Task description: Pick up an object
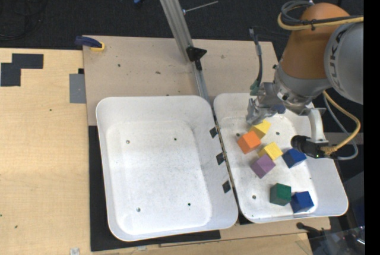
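1. The likely target is the upper yellow block (260, 128), lying in the right bin (332, 200) near its far left part. I judge it the target because the gripper (259, 110) hangs right above it; nothing is seen between the fingers, so no hold can be claimed.
2. Whether the gripper is open or closed cannot be told; it is a blurred grey mass from this slanted height.
3. Taking that yellow block as the landmark: an orange block (249, 141) sits just beside it on the near-left, touching or nearly so. This crowding could spoil a closing grip, in my judgement.
4. Nearer the camera from the landmark lie a second yellow block (272, 150) and a purple block (262, 165), close together. A blue block (293, 157) is to their right.
5. Well nearer still, by the bin's front edge, a green block (281, 194) and another blue block (302, 201) sit side by side.
6. The blocks are loosely scattered, tilted at odd angles, as if dropped rather than arranged.
7. Left of the landmark, across the dividing rims, stands the left bin (119, 111).
8. The arm (314, 46) bends in from the right, its orange band above the wrist, so the tool points down into the bin.
9. The pick looks not yet done.
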Robot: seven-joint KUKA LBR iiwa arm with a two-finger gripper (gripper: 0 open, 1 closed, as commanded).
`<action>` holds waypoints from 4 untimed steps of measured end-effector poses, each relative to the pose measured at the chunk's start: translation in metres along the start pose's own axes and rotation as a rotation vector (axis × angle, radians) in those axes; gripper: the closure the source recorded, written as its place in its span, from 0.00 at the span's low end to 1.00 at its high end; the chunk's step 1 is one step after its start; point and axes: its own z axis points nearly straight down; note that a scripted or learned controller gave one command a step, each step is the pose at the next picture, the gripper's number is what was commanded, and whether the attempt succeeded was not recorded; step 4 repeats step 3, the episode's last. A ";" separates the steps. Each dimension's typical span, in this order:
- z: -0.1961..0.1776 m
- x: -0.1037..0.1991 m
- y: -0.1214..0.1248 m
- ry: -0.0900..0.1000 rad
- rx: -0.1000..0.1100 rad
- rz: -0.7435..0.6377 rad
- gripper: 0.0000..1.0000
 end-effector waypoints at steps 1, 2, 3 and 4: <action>0.004 0.046 -0.008 -0.001 0.001 0.001 1.00; 0.011 0.094 -0.027 -0.002 0.001 0.001 1.00; 0.002 0.152 -0.037 -0.001 -0.003 -0.001 1.00; 0.002 0.152 -0.037 -0.001 -0.003 -0.001 1.00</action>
